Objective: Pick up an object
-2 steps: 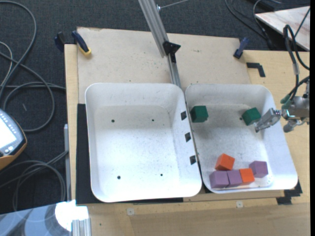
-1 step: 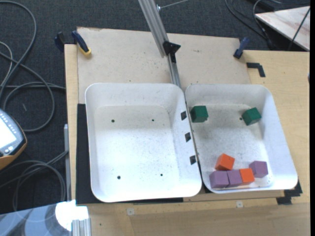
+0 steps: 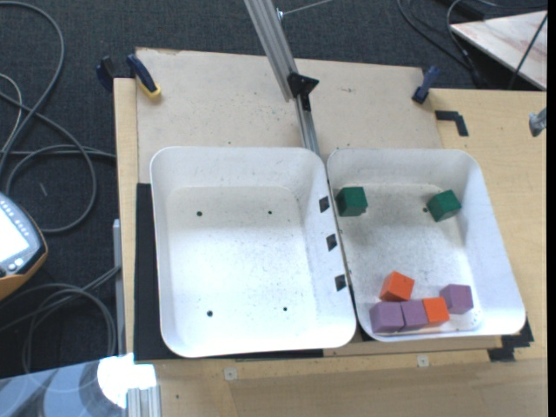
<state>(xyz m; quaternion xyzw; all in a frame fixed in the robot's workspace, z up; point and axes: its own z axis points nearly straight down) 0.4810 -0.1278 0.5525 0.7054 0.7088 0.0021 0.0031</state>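
Observation:
The right bin (image 3: 486,224) holds several small blocks. Two green blocks lie near its back: one at the left (image 3: 352,201), one at the right (image 3: 444,205). Near the front sit an orange block (image 3: 397,287), a second orange block (image 3: 434,310), a purple block (image 3: 457,298) and two purple blocks side by side (image 3: 399,316).
The left bin (image 3: 174,259) stands beside the right one, their rims touching in the middle. A slanted metal pole (image 3: 271,33) rises from the back of the bench between the bins. Blue clamps (image 3: 143,76) grip the board's back corners. Cables lie on the floor at left.

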